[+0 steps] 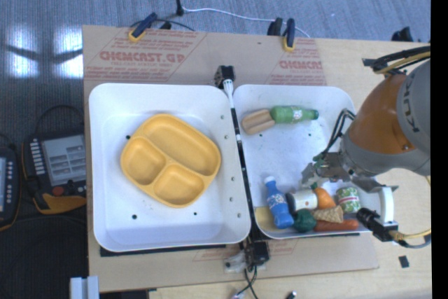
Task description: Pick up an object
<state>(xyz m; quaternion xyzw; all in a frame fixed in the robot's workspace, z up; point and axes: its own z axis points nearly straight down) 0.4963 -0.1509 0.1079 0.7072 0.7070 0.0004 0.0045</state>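
Looking down on the bench, we've got two shallow white plastic bins sitting side by side on a brown board. The left bin (105, 171) holds a yellow tray (170, 160), a rounded, smooth piece with three compartments moulded into it, lying a bit skewed.

The right bin (294, 91) has all the small stuff. Up near the top edge lies a green bottle (294, 113) on its side, and touching its left end is a tan, bun-shaped piece (257, 121). Down in the lower corner we see a tight cluster: a blue bottle (277, 203) with a white label, a white can (304, 200) lying right beside it, an orange lump (325, 197), a dark green lump (304, 220), a carrot-like orange cone (334, 221) along the rim, and a little green-and-white jar (348, 198).

The arm (392, 126) comes in from the right, grey with a glossy orange band, and its wrist hangs over that cluster. The gripper (329, 171) sits just above the orange lump and the can, but it's all dark metal bits there, so we can't tell how it's set or whether it's got anything.
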